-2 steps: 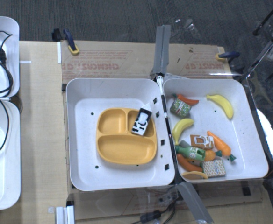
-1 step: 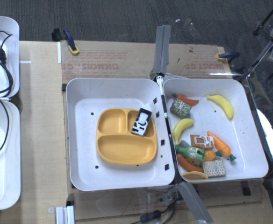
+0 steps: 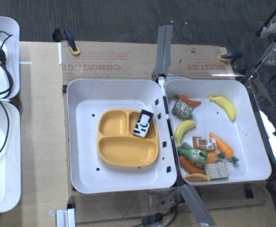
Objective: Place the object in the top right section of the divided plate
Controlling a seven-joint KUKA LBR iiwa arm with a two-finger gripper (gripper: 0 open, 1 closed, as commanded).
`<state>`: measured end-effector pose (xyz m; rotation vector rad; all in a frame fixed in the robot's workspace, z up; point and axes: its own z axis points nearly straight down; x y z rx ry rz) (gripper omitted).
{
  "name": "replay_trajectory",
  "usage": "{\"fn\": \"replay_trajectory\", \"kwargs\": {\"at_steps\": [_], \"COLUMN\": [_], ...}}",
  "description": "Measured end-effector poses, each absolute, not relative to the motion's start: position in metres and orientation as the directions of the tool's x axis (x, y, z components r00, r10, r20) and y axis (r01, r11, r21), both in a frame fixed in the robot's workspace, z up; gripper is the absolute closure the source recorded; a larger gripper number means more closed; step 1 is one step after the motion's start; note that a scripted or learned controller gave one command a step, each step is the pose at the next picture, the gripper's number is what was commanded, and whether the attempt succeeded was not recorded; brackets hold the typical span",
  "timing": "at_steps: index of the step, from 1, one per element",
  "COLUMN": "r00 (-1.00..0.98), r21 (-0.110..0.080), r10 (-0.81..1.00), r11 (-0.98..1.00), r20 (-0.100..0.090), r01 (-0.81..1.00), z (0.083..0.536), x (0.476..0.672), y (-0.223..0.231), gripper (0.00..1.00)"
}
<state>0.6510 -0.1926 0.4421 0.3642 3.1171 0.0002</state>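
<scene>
The cardboard sheet (image 3: 128,60) behind the bins bears mirrored red print, roughly "CHEMCAST GP".

This was a robotics lab bench. Two shallow white plastic bins (image 3: 76,141) sat on clamped brown cardboard (image 3: 114,65). Loose black cables (image 3: 1,74) ran alongside.

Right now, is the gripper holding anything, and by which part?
Nothing is seen held. The black-and-white object lies free in the top right section of the yellow divided plate, with nothing gripping it.
</scene>
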Motion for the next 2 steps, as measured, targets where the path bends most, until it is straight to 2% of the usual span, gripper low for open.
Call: {"fn": "replay_trajectory", "kwargs": {"at_steps": [1,2], "r00": [-0.982,-0.996], "r21": [-0.001,-0.001], "r10": [0.191,0.089], "r11": [0.982,0.996], "r20": [-0.004,-0.004], "r01": [0.191,0.089], "z": [0.4416,0.4418], "x": [0.6544,0.6545], "y": [-0.2226,-0.2208], "gripper": [0.00,0.00]}}
